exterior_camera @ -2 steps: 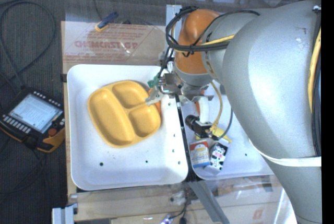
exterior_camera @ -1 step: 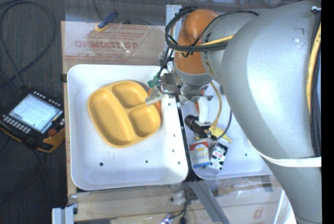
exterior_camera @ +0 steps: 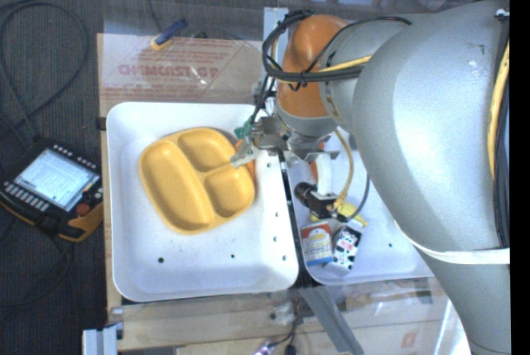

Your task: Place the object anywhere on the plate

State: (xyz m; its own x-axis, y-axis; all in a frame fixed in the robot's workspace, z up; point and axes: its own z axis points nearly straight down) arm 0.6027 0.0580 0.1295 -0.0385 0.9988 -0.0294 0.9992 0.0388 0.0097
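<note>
1 fixed camera looks down aslant on both bins (exterior_camera: 199,283).

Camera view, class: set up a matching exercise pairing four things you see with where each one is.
Things:
1. yellow plate
2. small carton
3. handheld controller
4. blue marker

Places:
A. on the cardboard sheet behind the bins
B. in the left bin
C. on the floor left of the bench
D. in the right bin

Pairs: 1-B, 2-D, 3-C, 4-A

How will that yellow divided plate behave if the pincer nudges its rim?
The yellow plate looks like rigid moulded plastic, so it would probably slide as one piece, not flex. Its glossy surface and the smooth left white bin suggest little grip. It sits low and wide, so tipping seems unlikely.
</note>
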